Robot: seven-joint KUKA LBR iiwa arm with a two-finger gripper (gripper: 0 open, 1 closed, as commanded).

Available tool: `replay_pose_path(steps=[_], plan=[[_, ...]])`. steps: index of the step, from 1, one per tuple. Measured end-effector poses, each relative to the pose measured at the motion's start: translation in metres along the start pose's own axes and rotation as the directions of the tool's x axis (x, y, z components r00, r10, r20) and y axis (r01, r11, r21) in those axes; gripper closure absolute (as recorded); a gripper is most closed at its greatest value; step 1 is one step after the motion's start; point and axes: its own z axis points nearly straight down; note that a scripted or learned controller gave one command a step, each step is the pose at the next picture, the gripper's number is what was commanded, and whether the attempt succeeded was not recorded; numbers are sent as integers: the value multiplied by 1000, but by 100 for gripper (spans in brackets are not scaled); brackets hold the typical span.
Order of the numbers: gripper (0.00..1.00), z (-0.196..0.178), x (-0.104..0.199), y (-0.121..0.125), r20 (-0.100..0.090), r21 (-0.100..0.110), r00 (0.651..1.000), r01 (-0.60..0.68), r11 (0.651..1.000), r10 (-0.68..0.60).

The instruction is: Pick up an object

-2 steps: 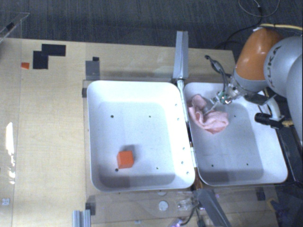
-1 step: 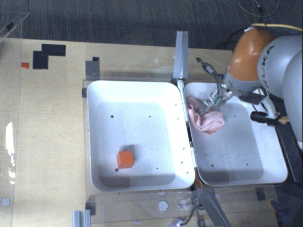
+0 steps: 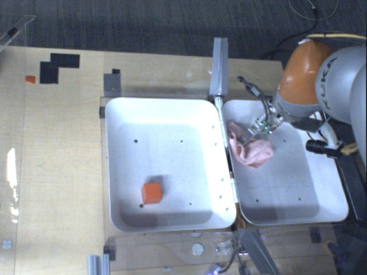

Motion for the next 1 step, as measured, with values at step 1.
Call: replay_pose_path(steps=[1], plan=[[0,0,3,0,1,2,999,-35,999,35]])
